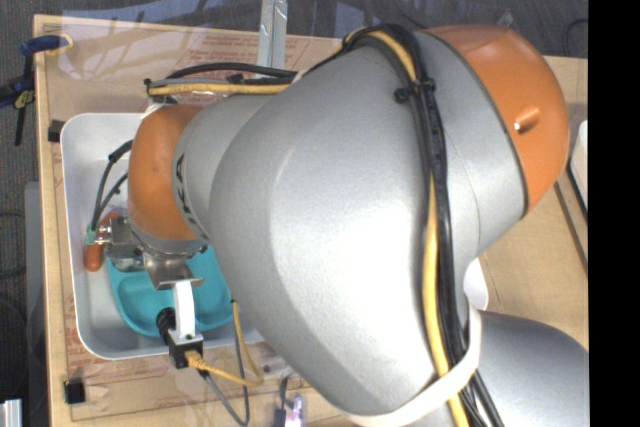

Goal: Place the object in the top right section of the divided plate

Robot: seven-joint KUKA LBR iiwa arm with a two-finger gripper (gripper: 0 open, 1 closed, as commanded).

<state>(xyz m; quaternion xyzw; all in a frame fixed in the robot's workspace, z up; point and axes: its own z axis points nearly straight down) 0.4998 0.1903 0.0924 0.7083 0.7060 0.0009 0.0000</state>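
Looming grey arm (350,235) with its orange band (510,115) fills most of what we see, reaching over the left white bin (75,215).

From the gripper (150,260) outward: we see its metal mount low in the left bin, hanging over the teal divided plate (135,305), but whether it is open, closed or gripping anything we cannot tell. Beside it, to the left, a small orange object (93,257) shows near the bin wall, just beyond the plate's edge. A white bracket and black connector (183,320) hang over the plate's near rim, with a yellow cable trailing onto the wooden tabletop (60,85).
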